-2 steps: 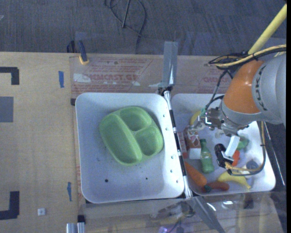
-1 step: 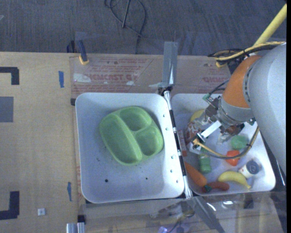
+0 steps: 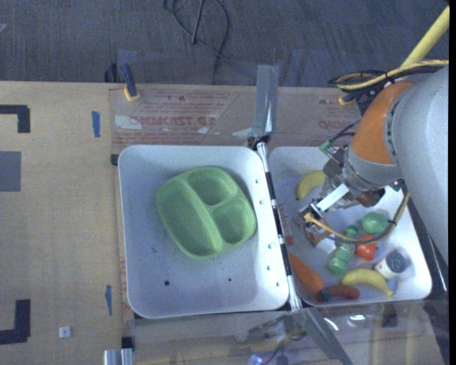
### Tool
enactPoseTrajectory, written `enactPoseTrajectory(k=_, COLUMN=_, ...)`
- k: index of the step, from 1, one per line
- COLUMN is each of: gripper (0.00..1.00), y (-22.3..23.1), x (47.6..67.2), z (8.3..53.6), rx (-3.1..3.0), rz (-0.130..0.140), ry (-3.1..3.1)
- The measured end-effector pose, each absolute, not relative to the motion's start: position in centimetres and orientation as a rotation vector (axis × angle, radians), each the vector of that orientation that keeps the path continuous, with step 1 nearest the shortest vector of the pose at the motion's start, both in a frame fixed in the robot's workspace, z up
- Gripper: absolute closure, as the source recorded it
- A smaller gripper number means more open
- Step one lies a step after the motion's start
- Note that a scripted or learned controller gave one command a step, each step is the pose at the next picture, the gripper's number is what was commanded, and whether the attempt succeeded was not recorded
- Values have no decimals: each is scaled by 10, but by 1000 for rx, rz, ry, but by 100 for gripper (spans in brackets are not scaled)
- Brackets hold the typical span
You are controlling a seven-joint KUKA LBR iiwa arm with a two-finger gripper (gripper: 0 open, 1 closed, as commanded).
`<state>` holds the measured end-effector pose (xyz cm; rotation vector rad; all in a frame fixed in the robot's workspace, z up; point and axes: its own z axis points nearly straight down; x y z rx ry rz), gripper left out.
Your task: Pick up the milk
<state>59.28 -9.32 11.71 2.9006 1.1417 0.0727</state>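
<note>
The jaws point(image 3: 318, 212) are low in the right white bin point(image 3: 422, 284), near its left wall. I cannot tell how they are set. Just below them lies a small brown and white milk carton point(image 3: 314, 233), tipped on its side and touching them or almost. A yellow banana point(image 3: 309, 184) lies toward the bin's far left corner. Near its front edge are a green bottle point(image 3: 340, 257), a second yellow banana point(image 3: 368, 279) and an orange carrot point(image 3: 306, 273). The left white bin point(image 3: 142, 285) holds a green plastic plate with three sections point(image 3: 206, 211).

robot lab: taped plywood bench point(image 3: 57, 214), loose cables point(image 3: 206, 21).
</note>
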Motion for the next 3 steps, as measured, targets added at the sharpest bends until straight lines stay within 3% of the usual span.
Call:
enactPoseTrajectory(k=1, gripper=100, y=-133, x=589, z=90, rx=3011, rz=14, ry=896)
enactPoseTrajectory(k=2, gripper=100, y=-132, x=589, z=98, rx=3010, rz=7, ry=904)
enactPoseTrajectory(k=3, gripper=100, y=-128, x=622, z=89, rx=3114, rz=4, ry=392)
